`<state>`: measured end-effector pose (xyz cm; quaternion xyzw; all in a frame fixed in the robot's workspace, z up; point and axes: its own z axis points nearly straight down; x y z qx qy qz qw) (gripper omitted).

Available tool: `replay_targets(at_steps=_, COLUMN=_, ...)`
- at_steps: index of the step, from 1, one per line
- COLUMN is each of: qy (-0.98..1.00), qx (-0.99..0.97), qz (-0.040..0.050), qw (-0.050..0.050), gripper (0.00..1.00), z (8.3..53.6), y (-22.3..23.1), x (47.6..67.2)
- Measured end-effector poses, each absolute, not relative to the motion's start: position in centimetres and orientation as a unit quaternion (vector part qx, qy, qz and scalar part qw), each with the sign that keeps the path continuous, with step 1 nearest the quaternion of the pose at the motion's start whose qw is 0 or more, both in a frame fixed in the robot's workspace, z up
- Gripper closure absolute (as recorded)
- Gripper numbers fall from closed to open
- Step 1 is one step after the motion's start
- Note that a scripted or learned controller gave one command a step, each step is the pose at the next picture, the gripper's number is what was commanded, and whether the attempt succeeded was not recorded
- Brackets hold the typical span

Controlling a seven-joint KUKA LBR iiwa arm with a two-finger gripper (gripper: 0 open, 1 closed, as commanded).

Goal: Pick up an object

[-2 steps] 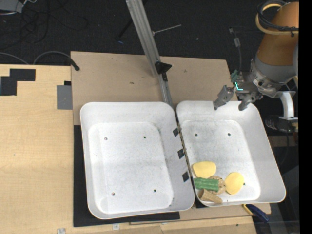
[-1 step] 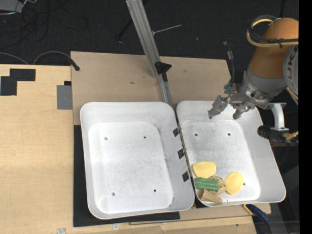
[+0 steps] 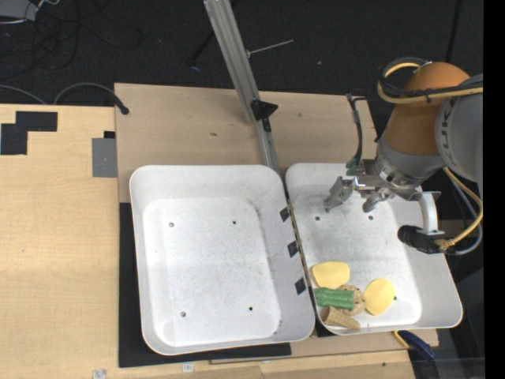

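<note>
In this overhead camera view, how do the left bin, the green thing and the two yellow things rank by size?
1. left bin, by far largest
2. green object
3. two yellow objects, which look about alike, so I won't rank them; the green one is only slightly longer.

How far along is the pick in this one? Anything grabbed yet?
Nothing looks picked yet. The gripper hangs with open fingers over the far part of the right bin, with nothing between them. The objects lie clustered at the bin's near end: two yellow pieces, a green piece and a tan piece. Left to do: move over one, descend, close on it and lift.
</note>
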<state>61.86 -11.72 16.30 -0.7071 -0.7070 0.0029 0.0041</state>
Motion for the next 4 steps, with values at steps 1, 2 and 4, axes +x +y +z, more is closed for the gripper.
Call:
replay_targets(at_steps=1, qy=-0.707, qx=-0.707, qz=0.0026, qw=0.004, gripper=0.00, z=11.7, y=-12.0, x=61.2)
replay_targets(at_steps=2, qy=-0.705, qx=-0.710, qz=0.0011, qw=0.002, gripper=1.00, z=13.0, y=-12.2, x=61.3)
replay_targets(at_steps=4, qy=-0.707, qx=-0.707, qz=-0.0010, qw=-0.002, gripper=1.00, z=24.3, y=-12.7, x=61.1)
